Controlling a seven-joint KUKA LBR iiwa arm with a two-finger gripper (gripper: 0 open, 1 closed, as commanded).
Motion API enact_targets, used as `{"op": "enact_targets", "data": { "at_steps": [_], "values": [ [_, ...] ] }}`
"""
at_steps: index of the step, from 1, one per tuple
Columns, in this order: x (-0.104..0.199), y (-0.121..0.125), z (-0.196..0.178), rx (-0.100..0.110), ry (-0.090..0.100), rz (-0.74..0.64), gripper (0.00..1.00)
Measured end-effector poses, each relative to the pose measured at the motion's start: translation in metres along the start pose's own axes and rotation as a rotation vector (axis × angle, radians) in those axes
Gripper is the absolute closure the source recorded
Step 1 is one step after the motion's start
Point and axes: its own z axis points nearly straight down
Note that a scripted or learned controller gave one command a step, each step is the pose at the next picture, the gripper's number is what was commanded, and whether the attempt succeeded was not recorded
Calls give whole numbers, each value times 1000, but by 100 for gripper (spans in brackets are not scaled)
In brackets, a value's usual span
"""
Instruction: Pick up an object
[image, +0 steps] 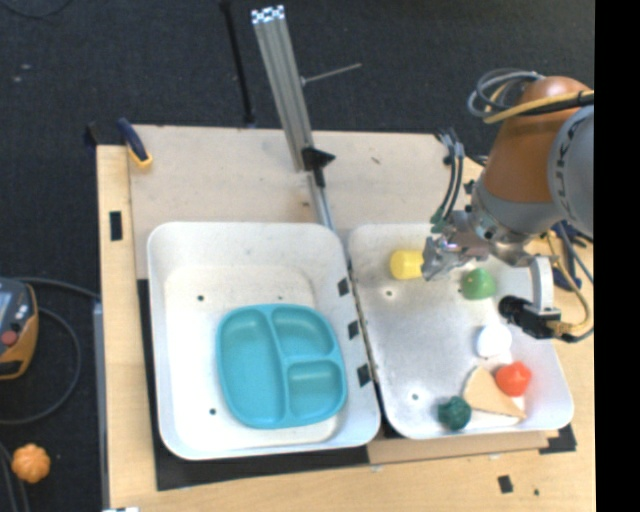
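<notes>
Seemingly, the end effector (440, 258) was poised just beside the yellow piece (406, 265) near the right bin's (420, 350) far edge; its opening could not be told, and a nudge might have pushed the piece away.

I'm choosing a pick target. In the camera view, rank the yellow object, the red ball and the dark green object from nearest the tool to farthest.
1. Yellow rounded object: just left of the tool, at the right bin's far end.
2. Red ball: toward the bin's near right, on a tan wedge.
3. Dark green lumpy object: at the bin's near edge, only slightly farther than the ball.
</notes>
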Motion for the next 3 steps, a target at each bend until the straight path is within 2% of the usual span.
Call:
{"op": "enact_targets", "data": {
  "at_steps": [1,3],
  "values": [
    [-2,2,-48,0,0,0,100],
    [94,11,-52,4,1,-2,100]
  ]
}}
